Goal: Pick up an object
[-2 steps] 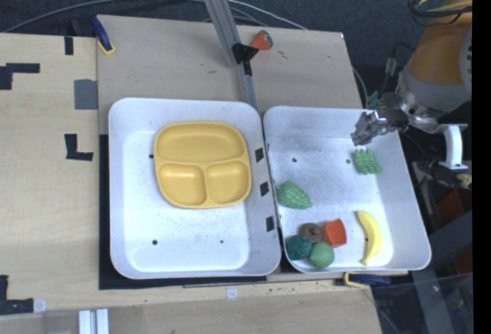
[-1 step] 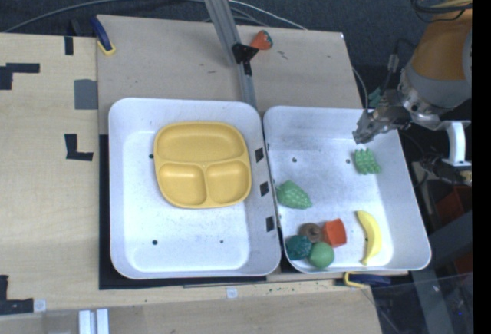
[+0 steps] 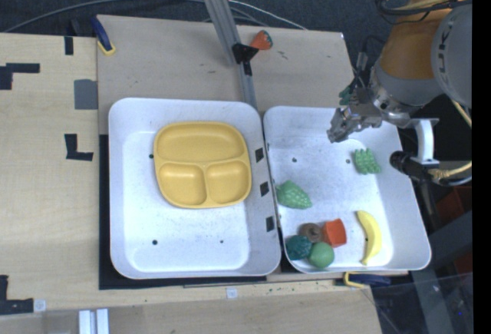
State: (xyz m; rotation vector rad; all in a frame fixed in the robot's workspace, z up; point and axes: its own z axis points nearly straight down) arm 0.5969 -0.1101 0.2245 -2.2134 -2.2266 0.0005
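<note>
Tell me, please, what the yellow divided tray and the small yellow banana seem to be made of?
Yellow divided tray: probably moulded plastic, matte, judging by its even colour and softly rounded compartment ridges. Small yellow banana: likely a plastic toy, smooth and uniformly bright; too small to be sure.

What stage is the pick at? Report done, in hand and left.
Done: the arm has reached over the right bin, with the tool near its upper edge.
In hand: nothing visible between its tips.
Left: the whole pick. The banana, green grapes, leafy green piece and the cluster by the orange block all lie in the bin.
</note>
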